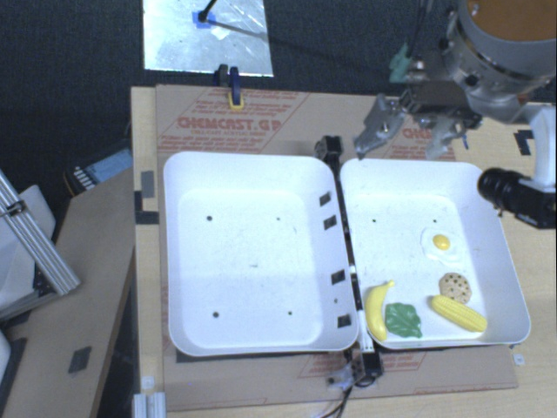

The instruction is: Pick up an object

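Over the far edge of the right bin [393, 200], the end effector [409, 139] hangs with its fingers [376, 134] spread and nothing between them. It is well apart from everything I could send it to pick. All the candidates sit toward that bin's near edge. A fried egg [440, 243] lies by the right wall, with a cookie [454, 286] just nearer than it. A corn cob [459, 313] lies in the near right corner. A banana [377, 310] sits in the near left corner, with a green leaf [404, 320] touching or overlapping it. The left bin [252, 251] offers no target, so a descent there would waste the try. My main worry is the flat pieces. The egg, the cookie and the leaf look thin, and I judge the fingers could close above them or scrape the bin floor without catching an edge. The banana looks the fullest grasp, but it lies right against the wall shared with the left bin. One finger could land on that rim or on the black clips along it, jam, and tilt the bin on the desk [100, 233]. Closing on the banana could also drag the leaf along or nudge both pieces aside. The corn cob is rounded and lies at a slant across its corner. If the fingers do not come down square across it, I expect it to roll or squirt out toward the wall. The cookie is close enough to the corn cob that a wide approach might bump it.
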Controlling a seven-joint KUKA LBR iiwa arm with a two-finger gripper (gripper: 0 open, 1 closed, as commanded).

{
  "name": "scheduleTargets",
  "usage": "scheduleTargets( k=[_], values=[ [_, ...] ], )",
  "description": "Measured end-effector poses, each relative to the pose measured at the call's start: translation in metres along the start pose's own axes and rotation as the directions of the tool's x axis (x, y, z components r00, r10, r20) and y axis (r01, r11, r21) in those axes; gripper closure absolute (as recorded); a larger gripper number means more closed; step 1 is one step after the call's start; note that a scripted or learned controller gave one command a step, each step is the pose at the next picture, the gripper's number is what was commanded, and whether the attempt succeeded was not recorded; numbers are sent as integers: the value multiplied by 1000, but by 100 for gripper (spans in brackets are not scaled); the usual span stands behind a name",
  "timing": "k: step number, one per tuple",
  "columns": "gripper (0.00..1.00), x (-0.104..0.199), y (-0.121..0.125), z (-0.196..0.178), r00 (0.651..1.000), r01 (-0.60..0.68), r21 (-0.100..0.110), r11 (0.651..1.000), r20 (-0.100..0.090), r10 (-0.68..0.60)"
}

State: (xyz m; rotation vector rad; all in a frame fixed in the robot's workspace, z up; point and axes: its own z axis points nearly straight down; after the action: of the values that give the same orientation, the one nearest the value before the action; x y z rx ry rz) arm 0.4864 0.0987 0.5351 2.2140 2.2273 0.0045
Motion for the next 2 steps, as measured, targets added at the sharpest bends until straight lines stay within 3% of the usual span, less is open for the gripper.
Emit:
scheduleTargets(
  k=[1,2],
  values=[
    [0,32,0,0,1000,1,0,1000,0,-1],
    [0,25,0,60,1000,-6,5,1000,2,6]
  ],
)
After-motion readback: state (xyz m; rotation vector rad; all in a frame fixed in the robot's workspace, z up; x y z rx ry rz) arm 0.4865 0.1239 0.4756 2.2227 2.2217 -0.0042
